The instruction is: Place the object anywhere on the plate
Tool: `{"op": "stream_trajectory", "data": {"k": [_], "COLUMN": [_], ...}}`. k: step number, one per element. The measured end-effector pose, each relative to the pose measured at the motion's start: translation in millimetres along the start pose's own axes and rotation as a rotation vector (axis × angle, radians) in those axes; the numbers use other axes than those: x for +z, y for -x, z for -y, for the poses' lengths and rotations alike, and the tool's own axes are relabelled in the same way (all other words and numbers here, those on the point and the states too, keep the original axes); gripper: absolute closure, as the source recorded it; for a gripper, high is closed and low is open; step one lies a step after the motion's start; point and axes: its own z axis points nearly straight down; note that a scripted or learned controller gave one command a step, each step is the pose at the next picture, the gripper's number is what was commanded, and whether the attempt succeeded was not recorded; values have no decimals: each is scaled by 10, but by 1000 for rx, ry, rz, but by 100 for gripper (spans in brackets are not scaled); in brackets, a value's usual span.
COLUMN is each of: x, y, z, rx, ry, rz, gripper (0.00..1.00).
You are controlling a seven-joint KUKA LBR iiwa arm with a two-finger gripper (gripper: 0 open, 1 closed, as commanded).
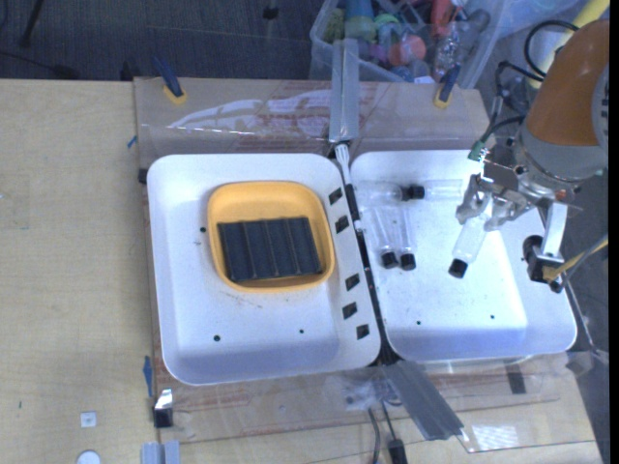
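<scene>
You'll see the gripper (481,211) over the right white bin (503,327), its fingers clamped on a clear plastic tube with a black cap (465,248) that hangs tilted, cap downward, clear of the bin floor. Three more capped clear tubes (395,230) lie to its left. The yellow square plate (268,233), carrying a dark ribbed block (270,248), sits in the left white bin (184,307). No readable writing anywhere.
</scene>
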Motion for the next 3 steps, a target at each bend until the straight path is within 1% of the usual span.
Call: {"op": "stream_trajectory", "data": {"k": [1, 2, 3], "x": [-922, -2039, -2195], "y": [27, 435, 752], "z": [-710, -1007, -797], "rx": [12, 34, 15], "ry": [1, 2, -1], "rz": [0, 0, 0], "gripper": [100, 100, 100]}}
